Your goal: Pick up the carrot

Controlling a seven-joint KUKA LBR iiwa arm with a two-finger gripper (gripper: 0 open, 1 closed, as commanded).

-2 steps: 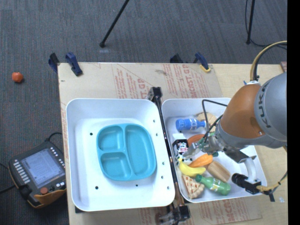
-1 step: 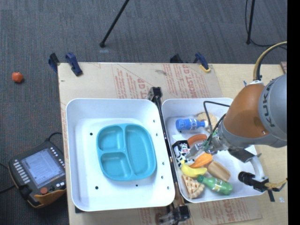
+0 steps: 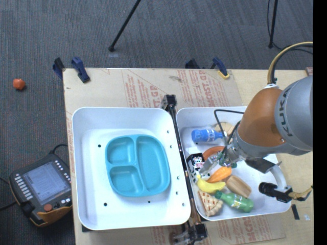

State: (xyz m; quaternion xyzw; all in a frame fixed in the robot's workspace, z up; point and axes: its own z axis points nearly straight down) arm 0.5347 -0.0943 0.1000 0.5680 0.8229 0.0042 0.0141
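Observation:
The carrot (image 3: pixel 220 174) is a small orange toy lying in the middle of the right bin (image 3: pixel 265 206), its tip pointing left. My gripper (image 3: pixel 215 163) hangs just above and slightly left of it, at the end of the grey arm with the orange band (image 3: pixel 260 124). The arm's wrist hides part of the bin behind the carrot.
Around the carrot lie a yellow banana (image 3: pixel 209 186), a bread roll (image 3: pixel 239 186), a green bottle (image 3: pixel 234 201), a waffle slice (image 3: pixel 210 204), a blue bottle (image 3: pixel 207 135), an orange-red piece (image 3: pixel 211 151) and a black-and-white toy (image 3: pixel 196 162). The left bin (image 3: pixel 87 198) holds a blue divided plate (image 3: pixel 137 165).

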